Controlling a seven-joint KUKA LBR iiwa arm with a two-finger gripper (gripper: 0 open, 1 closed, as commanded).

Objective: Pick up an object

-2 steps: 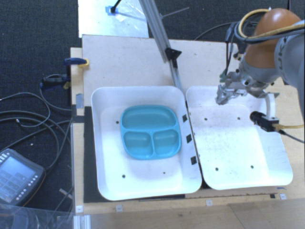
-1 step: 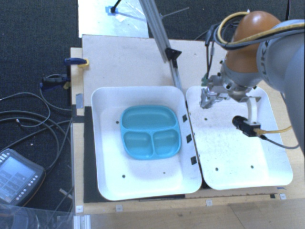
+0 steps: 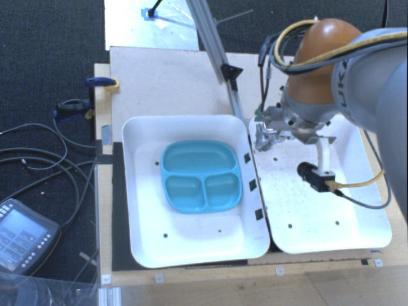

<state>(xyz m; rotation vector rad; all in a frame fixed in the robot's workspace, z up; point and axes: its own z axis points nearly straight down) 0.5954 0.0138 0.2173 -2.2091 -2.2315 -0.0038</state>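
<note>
**Arm over the right bin, plate untouched in the left**

The blue divided plate lies flat in the middle of the left bin, well apart from the arm. It is the one clear candidate for a pick.

The gripper hangs at the near-left corner of the right bin, just beside the wall where the two bins meet. Whether it is wide or narrow, I cannot tell from here; nothing shows in its grasp. A black fitting with a yellow cable hangs off the wrist over the same bin.

Judgement: the approach is not yet made. To do it well, carry the tool across the shared wall with clearance, then come down on the plate's raised rim, not the flat compartments. A shallow plate may slide or tip when pinched.
</note>
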